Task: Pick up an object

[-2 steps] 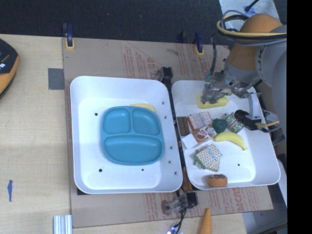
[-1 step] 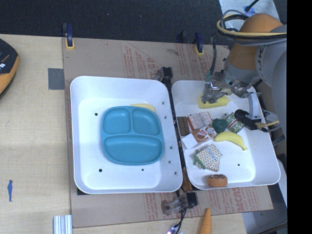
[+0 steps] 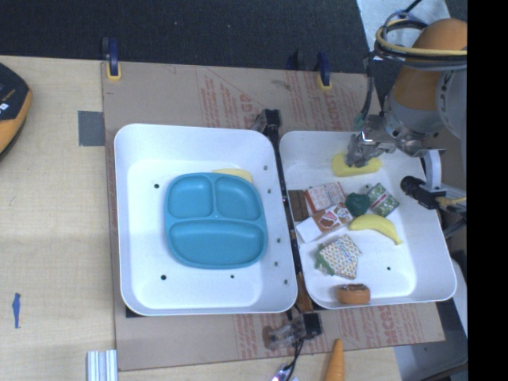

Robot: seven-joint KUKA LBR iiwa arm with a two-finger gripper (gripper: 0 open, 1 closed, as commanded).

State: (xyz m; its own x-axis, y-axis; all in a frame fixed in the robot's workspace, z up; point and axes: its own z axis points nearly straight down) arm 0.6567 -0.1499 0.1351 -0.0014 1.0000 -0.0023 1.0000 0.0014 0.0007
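Note:
My gripper (image 3: 363, 154) reaches down into the back of the right bin (image 3: 425, 280), right over a flat pale yellow piece (image 3: 344, 165) and touching or nearly touching it. Nearer the middle of that bin lie two red-and-white snack packets (image 3: 325, 197) (image 3: 335, 216), a dark green item (image 3: 358, 204), a small green box (image 3: 383, 200), a banana (image 3: 378, 227), a patterned pouch (image 3: 340, 257) and a brown bun (image 3: 353, 294). The arm's grey and orange wrist (image 3: 425, 78) hangs above the bin's back right corner.
The left bin (image 3: 139, 276) holds a blue divided plate (image 3: 215, 217) with a pale yellow thing (image 3: 232, 174) peeking out behind it. An orange stick (image 3: 335, 363) lies on the bench in front of the bins. A yellow-and-black object (image 3: 9, 105) sits at the far left.

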